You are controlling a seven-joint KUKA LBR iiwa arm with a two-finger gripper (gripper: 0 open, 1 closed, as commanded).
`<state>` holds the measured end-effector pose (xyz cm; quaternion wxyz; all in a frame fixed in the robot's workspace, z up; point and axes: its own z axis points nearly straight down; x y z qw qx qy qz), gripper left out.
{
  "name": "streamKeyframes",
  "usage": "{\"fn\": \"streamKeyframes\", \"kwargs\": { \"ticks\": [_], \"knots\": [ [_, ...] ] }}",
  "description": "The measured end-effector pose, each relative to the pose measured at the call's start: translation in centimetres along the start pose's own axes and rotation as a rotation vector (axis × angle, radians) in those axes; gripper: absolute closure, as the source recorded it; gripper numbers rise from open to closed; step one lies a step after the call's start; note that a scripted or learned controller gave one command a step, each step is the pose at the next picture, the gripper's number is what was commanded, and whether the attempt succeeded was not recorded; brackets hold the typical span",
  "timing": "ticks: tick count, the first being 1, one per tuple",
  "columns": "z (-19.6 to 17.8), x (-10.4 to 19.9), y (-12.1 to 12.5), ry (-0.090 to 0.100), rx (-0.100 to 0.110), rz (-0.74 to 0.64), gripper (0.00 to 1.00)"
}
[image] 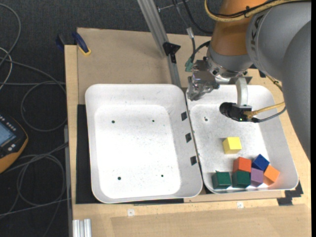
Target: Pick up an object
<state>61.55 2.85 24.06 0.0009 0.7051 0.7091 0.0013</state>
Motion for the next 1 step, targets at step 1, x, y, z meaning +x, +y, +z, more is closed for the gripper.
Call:
{"fn": "streamKeyframes", "kwargs": {
  "ticks": [1],
  "knots": [
    [-0.93,4.73,2.99,0.002,-0.001,-0.001,1.00]
  ]
}}
